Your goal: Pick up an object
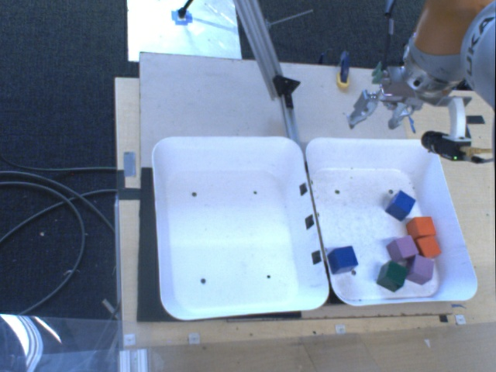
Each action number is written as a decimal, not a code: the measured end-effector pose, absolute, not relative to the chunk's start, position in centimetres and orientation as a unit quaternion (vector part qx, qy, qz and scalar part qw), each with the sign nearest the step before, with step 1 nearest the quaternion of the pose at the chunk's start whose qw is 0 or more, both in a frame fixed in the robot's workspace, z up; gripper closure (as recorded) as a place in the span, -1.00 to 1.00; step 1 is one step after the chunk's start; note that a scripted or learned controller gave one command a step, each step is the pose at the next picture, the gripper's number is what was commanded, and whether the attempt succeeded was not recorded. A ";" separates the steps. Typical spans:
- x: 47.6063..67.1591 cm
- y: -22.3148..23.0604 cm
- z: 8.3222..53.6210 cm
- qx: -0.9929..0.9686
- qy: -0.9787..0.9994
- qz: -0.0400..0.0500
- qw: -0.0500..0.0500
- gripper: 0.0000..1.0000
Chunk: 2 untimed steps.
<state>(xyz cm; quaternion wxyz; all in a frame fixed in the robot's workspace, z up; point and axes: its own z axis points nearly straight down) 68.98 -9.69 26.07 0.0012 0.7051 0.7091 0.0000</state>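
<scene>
My gripper [380, 113] hangs above the bench just behind the right bin's [364, 161] far rim, open, with nothing between its fingers. In the right bin lie several small blocks: a blue one [401, 204] toward the right wall, two orange ones [422, 234] below it, two purple ones [411, 257], a dark green one [392, 274], and another blue block [342, 259] near the left wall. All of them sit well in front of the gripper.
The left bin [225, 223] adjoins the right one along a shared divider. A slanted metal rod [263, 45] crosses the back of the bench. A yellow clamp [342, 74] stands behind the bins; cables [46, 200] lie at far left.
</scene>
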 end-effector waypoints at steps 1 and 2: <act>65.5 -12.8 17.4 0.708 0.707 -0.003 -0.002 -1.00; 64.1 -19.5 36.3 0.707 0.707 0.002 0.006 -1.00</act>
